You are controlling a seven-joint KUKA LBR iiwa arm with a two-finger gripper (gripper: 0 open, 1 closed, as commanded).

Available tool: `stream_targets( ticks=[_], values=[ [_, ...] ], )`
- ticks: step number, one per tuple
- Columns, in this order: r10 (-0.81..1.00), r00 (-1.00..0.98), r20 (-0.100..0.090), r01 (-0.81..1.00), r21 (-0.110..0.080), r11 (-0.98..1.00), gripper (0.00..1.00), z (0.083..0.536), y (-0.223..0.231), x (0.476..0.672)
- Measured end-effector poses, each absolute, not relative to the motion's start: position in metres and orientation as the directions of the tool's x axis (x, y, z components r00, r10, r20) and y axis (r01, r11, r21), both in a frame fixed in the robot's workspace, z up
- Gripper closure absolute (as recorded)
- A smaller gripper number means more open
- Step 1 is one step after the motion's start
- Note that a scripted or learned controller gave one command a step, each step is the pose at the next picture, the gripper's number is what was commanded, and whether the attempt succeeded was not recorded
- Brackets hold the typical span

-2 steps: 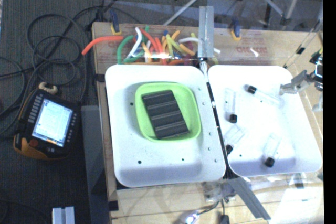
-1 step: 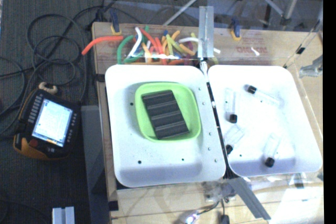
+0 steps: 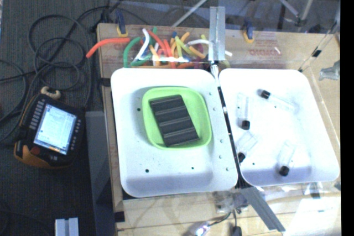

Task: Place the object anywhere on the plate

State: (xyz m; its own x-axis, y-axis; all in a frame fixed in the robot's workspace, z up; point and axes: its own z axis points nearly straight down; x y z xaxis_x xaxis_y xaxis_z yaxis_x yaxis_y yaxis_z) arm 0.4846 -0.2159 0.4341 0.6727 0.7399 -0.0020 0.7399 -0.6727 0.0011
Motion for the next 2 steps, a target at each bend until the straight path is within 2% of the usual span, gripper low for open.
stream_targets(
  ticks=[2],
  values=[
    [0.449,0.894,-0.002,0.449,0.001,-0.894,0.0,0.4338,-0.2228,0.4841]
  ],
)
